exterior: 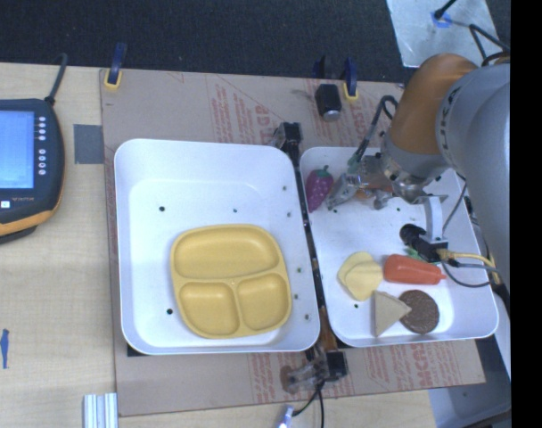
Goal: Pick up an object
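Purple grape toy (pixel 319 186) beside jaws (pixel 342 194); jaw state unclear; right bin (pixel 342 315).

I can make out faint red printing repeated along the edges of the brown cardboard sheet (pixel 209 105) under my bins, and small markings on the handheld pendant (pixel 17 168) at the left, but none of it is sharp enough to read.
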Tool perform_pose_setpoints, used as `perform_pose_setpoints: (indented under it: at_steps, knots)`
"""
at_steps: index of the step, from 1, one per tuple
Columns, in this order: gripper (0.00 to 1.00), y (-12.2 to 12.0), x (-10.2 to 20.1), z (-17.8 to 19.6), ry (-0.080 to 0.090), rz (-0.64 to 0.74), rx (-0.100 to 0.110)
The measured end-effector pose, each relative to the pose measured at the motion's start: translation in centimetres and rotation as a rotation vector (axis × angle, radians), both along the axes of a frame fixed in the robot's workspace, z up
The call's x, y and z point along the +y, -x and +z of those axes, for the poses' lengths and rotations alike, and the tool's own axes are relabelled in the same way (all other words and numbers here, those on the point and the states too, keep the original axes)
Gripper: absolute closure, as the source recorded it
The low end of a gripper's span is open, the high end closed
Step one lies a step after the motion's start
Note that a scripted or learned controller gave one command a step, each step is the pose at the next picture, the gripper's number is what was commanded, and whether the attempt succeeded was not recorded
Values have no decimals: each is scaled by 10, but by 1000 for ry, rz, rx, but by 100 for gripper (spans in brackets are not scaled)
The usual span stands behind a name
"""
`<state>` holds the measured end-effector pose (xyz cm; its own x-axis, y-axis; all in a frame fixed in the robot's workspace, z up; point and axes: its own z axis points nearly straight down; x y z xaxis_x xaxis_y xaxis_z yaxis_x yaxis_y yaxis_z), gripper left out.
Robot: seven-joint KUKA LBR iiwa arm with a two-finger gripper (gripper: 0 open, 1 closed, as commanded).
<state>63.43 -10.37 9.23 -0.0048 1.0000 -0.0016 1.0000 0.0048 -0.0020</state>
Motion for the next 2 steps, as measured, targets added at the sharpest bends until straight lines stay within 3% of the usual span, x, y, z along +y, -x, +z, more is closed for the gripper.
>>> perform_pose_setpoints:
  at_steps: [1, 2]
  knots:
    - [0, -22, -100, 0, -2, -4, 0]
    - [0, 58, -109, 44, -1, -1, 0]
